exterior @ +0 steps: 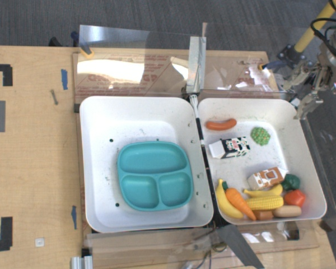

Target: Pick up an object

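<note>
The right bin (280,122) holds the toy foods. A red-orange sausage (220,124) lies near its back left. A small black-and-white milk carton (230,147) lies below it, and a green leafy ball (260,135) sits to the carton's right. At the front are an orange-and-white carton (265,178), a banana (225,199), a carrot (239,202), a corn cob (264,202), a tomato (294,198), a dark green vegetable (291,181) and a tan roll (287,210). My gripper (307,98) hangs over the bin's back right corner, away from all of them.
The left bin (101,122) carries a teal divided plate (154,175). A metal post (196,66) stands behind the seam between the bins, with clear plastic sheeting (129,66) along the back. Cables and arm hardware (319,43) crowd the upper right.
</note>
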